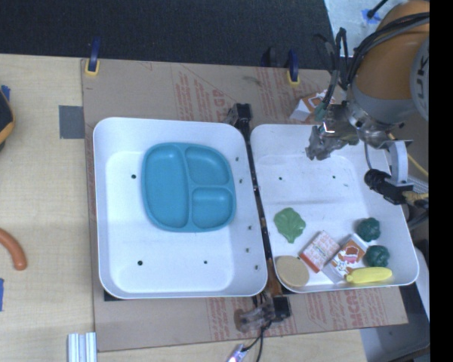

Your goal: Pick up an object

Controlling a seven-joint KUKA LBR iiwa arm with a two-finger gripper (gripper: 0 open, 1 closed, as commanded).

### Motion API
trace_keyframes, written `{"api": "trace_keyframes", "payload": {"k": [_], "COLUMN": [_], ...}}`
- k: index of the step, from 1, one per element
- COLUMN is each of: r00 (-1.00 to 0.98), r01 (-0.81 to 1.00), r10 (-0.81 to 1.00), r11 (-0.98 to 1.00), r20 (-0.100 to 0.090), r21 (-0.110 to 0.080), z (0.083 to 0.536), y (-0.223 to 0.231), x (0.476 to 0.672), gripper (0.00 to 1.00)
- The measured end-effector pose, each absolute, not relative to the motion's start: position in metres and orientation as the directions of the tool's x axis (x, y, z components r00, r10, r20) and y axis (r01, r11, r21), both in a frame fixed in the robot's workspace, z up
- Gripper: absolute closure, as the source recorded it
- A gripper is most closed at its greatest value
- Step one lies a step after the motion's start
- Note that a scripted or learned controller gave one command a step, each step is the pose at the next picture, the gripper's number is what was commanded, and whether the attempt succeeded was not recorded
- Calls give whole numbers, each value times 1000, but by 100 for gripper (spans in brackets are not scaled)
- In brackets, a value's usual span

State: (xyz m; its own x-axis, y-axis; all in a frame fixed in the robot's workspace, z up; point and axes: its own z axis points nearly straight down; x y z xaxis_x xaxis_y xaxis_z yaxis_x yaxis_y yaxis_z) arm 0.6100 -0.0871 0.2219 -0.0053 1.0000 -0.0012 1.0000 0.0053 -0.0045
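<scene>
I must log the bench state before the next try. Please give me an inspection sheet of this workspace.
Surface: brown board bearing left bin and right bin.
Job's things: in the right bin, light green piece, two dark green pieces, yellow piece, two small packets, tan disc.
Clutter: blue divided plate in the left bin; sausage on the bench.
Gripper: gripper over the right bin's far part, nothing held.
Cables: black cables along the arm.
Surroundings: clamps at the board's edge.

Red lettering runs along the cardboard sheet (174, 96) under the bins, too blurred to read. The small red-and-white packets (321, 251) perhaps carry print, likewise illegible.
</scene>
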Motion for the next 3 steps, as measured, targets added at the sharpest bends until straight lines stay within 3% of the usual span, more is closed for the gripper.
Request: {"api": "trace_keyframes", "payload": {"k": [1,2,3], "r00": [-7,-3,-3], "r01": [1000,1000,1000], "r10": [1000,1000,1000], "r11": [7,3,3], "r20": [-2,-1,-1], "r21": [-6,-5,-4], "z": [232,227,227], "y": [-88,-59,-59], "x": [610,541,541], "gripper": [100,100,0]}}
